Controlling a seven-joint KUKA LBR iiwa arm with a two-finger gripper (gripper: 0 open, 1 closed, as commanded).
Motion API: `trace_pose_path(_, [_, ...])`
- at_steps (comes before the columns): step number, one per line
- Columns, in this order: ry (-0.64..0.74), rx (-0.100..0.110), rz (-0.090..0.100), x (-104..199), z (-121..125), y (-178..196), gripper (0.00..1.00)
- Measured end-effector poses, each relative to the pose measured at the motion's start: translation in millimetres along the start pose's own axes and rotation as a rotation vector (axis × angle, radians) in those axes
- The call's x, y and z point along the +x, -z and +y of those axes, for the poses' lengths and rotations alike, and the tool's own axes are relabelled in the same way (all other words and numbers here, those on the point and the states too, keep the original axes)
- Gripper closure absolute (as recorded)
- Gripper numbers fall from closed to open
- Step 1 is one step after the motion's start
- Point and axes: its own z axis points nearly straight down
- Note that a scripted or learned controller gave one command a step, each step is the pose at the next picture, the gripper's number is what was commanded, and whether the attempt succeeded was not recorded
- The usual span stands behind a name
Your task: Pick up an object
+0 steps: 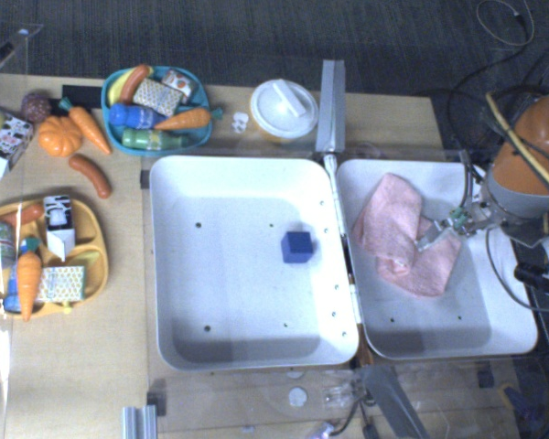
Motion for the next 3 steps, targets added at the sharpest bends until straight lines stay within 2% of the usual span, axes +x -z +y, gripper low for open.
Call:
trace_pose_path(1, [0.001, -0.007, -0.002, 0.5, 3.1, 11.9, 1.0])
trace_pose_path(2, [0.139, 0.002, 0.001, 40.2, 78.3, 94.9, 1.0])
trace_pose_path(3, [0.516, 0.001, 0.001, 61.5, 76.8, 260.3, 1.0])
